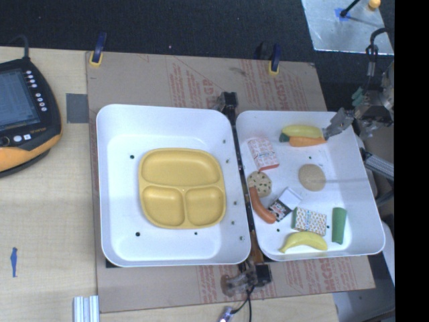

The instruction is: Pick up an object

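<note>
The right bin (pixel 355 180) holds several small items. A yellow piece (pixel 301 131) and an orange carrot (pixel 306 141) lie at its back. A pink-and-white packet (pixel 263 151), a speckled cookie (pixel 259 182) and an orange sausage (pixel 261 207) lie along its left side. A tan disc (pixel 312 177) sits in the middle. Near the front are a small black-and-white box (pixel 287 202), a patterned packet (pixel 310 220), a green cylinder (pixel 339 225) and a banana (pixel 303 241). My gripper (pixel 338 123) hangs over the bin's back right corner, just right of the carrot, with nothing seen in it.
The left bin (pixel 117 180) holds a yellow divided tray (pixel 182 186). A teach pendant (pixel 23 113) lies on the bench at far left. Clamps (pixel 98 49) (pixel 273 58) pin the cardboard sheet at the back. Arm cabling (pixel 377 106) crowds the right edge.
</note>
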`<state>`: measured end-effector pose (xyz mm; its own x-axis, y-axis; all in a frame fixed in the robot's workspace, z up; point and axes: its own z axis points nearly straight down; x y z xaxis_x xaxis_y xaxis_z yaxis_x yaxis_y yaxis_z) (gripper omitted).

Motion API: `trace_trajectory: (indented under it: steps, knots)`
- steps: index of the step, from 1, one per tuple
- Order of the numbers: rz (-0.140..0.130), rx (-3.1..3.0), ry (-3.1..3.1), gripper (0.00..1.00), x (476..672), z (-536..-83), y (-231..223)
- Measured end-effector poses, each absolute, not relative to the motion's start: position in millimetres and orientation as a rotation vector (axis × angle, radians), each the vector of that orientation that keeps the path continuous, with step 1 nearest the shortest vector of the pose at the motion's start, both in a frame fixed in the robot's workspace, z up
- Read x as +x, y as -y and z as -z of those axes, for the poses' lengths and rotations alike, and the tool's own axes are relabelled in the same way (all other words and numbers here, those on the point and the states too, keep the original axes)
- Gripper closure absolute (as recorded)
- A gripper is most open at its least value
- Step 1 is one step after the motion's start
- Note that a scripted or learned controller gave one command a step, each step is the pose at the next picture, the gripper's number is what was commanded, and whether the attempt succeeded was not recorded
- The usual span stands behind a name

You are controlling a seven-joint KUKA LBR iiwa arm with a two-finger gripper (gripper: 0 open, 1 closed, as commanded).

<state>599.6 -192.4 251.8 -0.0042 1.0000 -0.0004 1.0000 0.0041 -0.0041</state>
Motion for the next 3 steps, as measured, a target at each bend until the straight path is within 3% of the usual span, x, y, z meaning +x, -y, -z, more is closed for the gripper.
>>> trace_trajectory:
  steps: [1, 2, 3]
  knots:
    - [-0.007, -2.214, 2.226, 0.0, 650.2, -201, 186]
    - [-0.008, -2.21, 2.228, 0.0, 655.7, -129, 184]
    - [-0.008, -2.213, 2.226, 0.0, 556.6, -160, 191]
